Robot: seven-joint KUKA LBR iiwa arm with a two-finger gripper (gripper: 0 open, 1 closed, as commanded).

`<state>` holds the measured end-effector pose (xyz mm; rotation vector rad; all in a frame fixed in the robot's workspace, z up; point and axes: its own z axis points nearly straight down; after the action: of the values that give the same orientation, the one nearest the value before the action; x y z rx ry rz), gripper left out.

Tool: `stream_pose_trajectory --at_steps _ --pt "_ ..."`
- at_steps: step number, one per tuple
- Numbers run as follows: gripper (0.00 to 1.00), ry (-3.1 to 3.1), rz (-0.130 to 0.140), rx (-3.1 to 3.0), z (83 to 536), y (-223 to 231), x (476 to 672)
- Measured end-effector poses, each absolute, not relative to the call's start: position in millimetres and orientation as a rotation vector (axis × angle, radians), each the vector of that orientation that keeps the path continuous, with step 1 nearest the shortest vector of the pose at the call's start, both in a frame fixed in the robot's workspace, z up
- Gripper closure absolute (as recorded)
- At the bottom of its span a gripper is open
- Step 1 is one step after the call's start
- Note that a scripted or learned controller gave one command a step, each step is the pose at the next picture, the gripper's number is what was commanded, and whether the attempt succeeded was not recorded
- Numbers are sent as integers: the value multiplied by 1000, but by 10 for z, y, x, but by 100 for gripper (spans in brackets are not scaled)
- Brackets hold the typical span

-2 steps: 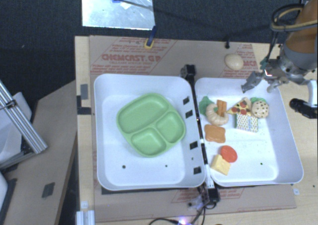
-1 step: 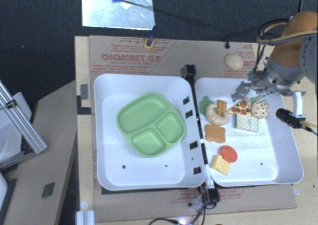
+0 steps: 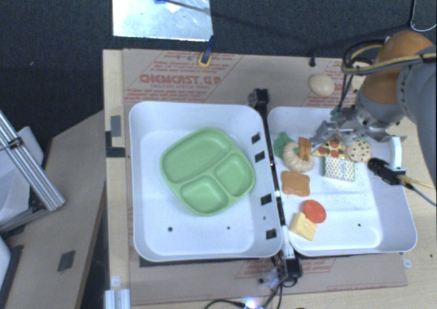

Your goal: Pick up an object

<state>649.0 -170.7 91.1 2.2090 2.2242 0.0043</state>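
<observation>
White plastic all round: two shallow bins side by side on a cardboard sheet (image 3: pixel 184 72) printed in red with "CHEMCAST G P", readable upside-right along the top edge. Left bin (image 3: pixel 153 232) carrying just a pale green divided plate (image 3: pixel 207 170), three compartments, sitting a bit diagonal. Right bin (image 3: pixel 382 229) full of toy food: a pumpkin-ish cream and orange piece (image 3: pixel 298 155) near the divider with a green leafy bit (image 3: pixel 281 142) just beside it, an orange toast-like slab (image 3: pixel 295 183) below that, then a red tomato slice (image 3: pixel 315 211) touching a yellow cheese wedge (image 3: pixel 303 226) toward the front. Further right, a small patterned box (image 3: pixel 339 166) with red and blue print, too small to read, and a chocolate chip cookie (image 3: pixel 358 150) just beside it. Cream egg (image 3: pixel 321 84) lying outside the bins on the cardboard, up top.

Grey arm with the orange band reaching in from the right, gripper (image 3: pixel 326 134) down over the back of the right bin, just above the patterned box and near the cookie. Can't tell how the gripper is set, too much metal clutter there, and nothing clearly held.
</observation>
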Motion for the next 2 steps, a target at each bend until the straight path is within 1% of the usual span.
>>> stream_pose_trajectory --at_steps 1,2 --pt "100 2222 10 2205 1048 -1710 6506" --pt "100 2223 6 2211 1685 -1690 6473"
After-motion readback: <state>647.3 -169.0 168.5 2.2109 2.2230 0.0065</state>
